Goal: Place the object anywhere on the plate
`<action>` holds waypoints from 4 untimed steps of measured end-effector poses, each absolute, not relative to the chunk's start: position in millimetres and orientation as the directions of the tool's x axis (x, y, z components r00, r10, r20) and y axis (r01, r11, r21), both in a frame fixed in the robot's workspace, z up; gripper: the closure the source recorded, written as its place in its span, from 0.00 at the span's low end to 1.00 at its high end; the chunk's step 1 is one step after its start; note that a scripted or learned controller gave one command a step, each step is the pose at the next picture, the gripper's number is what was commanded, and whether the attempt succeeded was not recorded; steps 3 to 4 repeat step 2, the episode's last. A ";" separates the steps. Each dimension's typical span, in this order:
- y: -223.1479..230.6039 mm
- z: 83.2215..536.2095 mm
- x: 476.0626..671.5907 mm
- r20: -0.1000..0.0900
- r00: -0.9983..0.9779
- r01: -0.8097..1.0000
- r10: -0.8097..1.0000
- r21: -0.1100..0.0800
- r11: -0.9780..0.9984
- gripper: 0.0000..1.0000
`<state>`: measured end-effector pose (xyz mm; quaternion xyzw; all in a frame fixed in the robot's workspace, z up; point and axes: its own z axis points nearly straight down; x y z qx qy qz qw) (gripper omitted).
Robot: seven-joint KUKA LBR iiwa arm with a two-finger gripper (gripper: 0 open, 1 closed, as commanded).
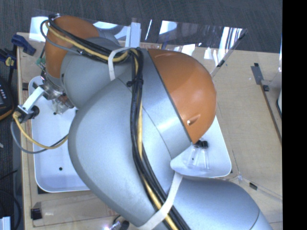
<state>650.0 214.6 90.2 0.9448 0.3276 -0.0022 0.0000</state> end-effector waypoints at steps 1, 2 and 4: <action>123.7 91.8 595.4 -0.003 0.507 0.862 0.862 -0.009 -0.507 1.00; 67.3 191.4 578.5 -0.002 0.671 0.742 0.742 -0.004 -0.671 1.00; 67.3 191.4 578.5 -0.002 0.671 0.742 0.742 -0.004 -0.671 1.00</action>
